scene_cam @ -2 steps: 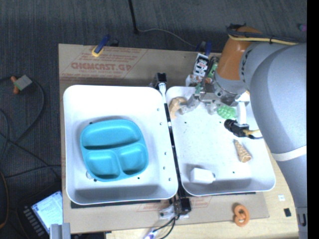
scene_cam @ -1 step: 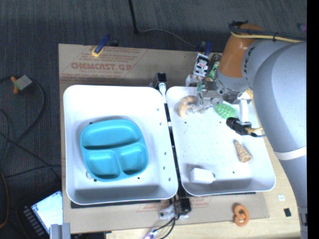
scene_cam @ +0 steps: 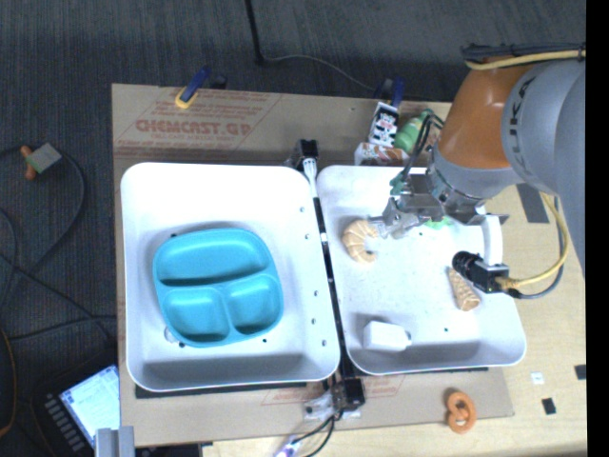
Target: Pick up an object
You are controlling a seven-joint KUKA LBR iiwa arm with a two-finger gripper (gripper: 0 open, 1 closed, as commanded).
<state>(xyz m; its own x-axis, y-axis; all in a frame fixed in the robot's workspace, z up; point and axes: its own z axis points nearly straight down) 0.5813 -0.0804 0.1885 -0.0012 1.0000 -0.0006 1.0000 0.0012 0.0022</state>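
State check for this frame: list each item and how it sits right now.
Blue divided tray: flat in the left bin.
Croissant: lying in the right bin, beside the gripper.
Cone-shaped pastry: lying flat, right bin.
White block: resting near the front wall.
Pretzel: on the bench, outside the bins.

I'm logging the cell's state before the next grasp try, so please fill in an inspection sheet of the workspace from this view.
Surface: wooden bench bearing left bin and right bin side by side.
Job's things: croissant, cone-shaped pastry and white block lie in the right bin; blue divided tray lies in the left bin.
Clutter: small pretzel-like piece on the bench in front of the right bin; printed packet behind it.
Gripper: gripper low over the right bin, just right of the croissant; nothing seen between its parts.
Cables: yellow cable looping off the arm; black cable on the floor.
Surroundings: dark carpet.
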